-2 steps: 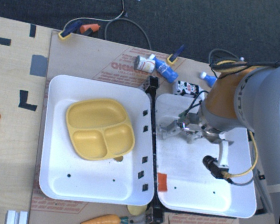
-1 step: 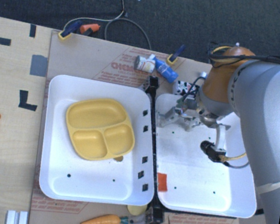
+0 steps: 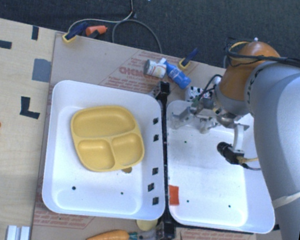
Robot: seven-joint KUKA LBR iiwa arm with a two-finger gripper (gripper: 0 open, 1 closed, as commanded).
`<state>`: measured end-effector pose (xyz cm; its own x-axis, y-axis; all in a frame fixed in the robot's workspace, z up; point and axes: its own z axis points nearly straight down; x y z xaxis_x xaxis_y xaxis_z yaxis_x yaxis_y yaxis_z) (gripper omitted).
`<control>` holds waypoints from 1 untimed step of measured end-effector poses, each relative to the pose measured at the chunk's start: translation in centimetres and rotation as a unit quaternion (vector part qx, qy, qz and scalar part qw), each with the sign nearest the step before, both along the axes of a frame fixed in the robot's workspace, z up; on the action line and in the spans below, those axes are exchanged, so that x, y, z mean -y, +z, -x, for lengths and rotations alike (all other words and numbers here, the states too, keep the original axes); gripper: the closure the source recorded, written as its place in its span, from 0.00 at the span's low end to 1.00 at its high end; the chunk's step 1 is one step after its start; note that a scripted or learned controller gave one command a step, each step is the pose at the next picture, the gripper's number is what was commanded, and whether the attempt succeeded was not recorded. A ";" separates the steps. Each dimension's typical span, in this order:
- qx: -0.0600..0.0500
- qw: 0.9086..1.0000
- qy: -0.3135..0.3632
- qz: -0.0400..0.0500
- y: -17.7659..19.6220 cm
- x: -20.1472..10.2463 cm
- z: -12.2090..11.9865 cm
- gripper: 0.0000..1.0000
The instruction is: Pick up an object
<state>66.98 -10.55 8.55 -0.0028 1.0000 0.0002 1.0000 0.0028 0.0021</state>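
Gripper [image 3: 198,119]: it hangs low at the far edge of the right bin [image 3: 208,212]; whether it is wide or narrow I cannot tell.
Nearest object: small orange block [image 3: 173,194], lying in the right bin near the divider, toward the front edge.
Direction: from the gripper, toward the viewer and slightly left.
Long axis: roughly front-to-back.
Other object: yellow divided plate [image 3: 107,137] in the left bin [image 3: 53,186].
Writing: red print on the cardboard [image 3: 125,71], not readable.

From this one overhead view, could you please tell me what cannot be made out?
- Jaws: the gripper is small and cluttered with cables, so open or shut is unclear.
- Small brown thing under the yellow plate's rim: mostly covered.
- Carrot tip end: tangled among cables.
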 end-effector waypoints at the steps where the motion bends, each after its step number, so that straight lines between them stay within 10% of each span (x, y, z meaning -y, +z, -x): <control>1: 0.001 1.000 0.001 0.001 1.1 0.0 0.0 1.00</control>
<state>66.95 -10.54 9.61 -0.0042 1.0000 -0.0023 1.0000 0.0042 0.0033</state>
